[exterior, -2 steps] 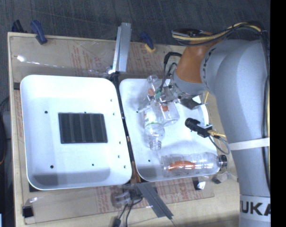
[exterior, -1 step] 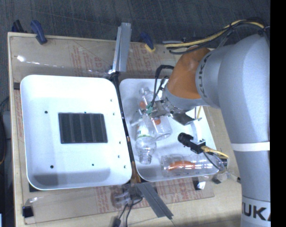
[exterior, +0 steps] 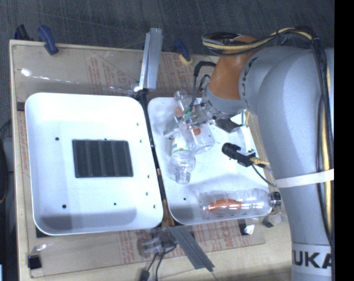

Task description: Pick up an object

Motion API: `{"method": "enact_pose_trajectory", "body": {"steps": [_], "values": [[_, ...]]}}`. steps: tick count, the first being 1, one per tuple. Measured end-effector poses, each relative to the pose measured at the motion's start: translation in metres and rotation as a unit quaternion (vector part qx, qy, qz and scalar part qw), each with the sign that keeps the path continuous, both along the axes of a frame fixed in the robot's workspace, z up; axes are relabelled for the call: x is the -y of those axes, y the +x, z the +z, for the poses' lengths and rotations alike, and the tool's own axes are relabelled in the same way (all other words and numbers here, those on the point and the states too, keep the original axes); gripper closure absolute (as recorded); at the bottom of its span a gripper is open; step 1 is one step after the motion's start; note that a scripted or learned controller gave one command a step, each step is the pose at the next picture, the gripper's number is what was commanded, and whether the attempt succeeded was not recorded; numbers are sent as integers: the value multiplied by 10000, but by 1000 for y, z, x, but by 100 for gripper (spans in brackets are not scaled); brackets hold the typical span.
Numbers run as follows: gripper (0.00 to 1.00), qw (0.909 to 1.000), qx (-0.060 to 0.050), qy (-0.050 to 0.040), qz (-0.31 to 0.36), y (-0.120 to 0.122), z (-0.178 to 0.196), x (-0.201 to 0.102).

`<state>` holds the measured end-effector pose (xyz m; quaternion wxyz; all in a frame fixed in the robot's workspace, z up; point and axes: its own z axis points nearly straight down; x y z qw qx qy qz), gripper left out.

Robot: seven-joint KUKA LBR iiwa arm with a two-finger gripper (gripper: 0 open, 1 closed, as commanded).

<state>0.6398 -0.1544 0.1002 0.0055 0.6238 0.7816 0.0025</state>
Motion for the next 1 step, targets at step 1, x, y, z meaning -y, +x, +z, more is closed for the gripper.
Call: {"method": "enact_pose_trajectory", "body": {"steps": [1], "values": [[0,9999,1,3,-166,-44,1,-21]]}}
